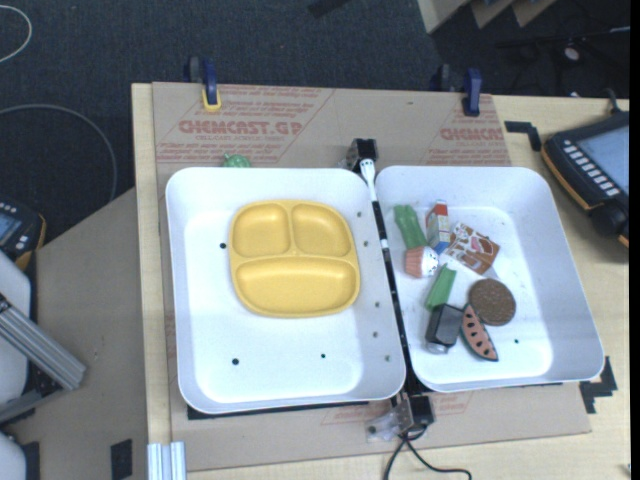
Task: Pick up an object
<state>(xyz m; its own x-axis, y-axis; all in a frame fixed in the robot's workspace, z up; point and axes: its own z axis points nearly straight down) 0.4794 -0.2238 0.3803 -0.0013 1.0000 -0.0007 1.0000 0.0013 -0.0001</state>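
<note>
- okay, looking down on both bins from my seat: the left bin (200, 368) carries the yellow divided tray (295, 258), lying flat toward its upper half.
- the right bin (560, 298) is where the pickable stuff sits, all bunched in its left-centre part.
- reading the pile top to bottom: a green stick (408, 225) running up-down with a slight lean, a small printed packet (468, 248) just beside it on the right, an orange-and-white piece (419, 261) below the stick.
- then a second green block (441, 287), a dark grey block (444, 326) touching its lower end, a round brown disc (492, 302) to their right, and a watermelon slice (479, 334) curving under the disc.
- the pincer: i can't tell its state from here, so no call on wide or narrow.
- the relation that matters: the arm reaches in from the right, so the right bin is the near one, and the disc and watermelon slice lie on the arm's side of the cluster.
- my judgement: the upper green stick is the cleanest target, long axis roughly up-down, so the fingers would want to close across it left-right.
- risk i'd flag: the lower items touch each other, so a descent there may nudge neighbours.
</note>
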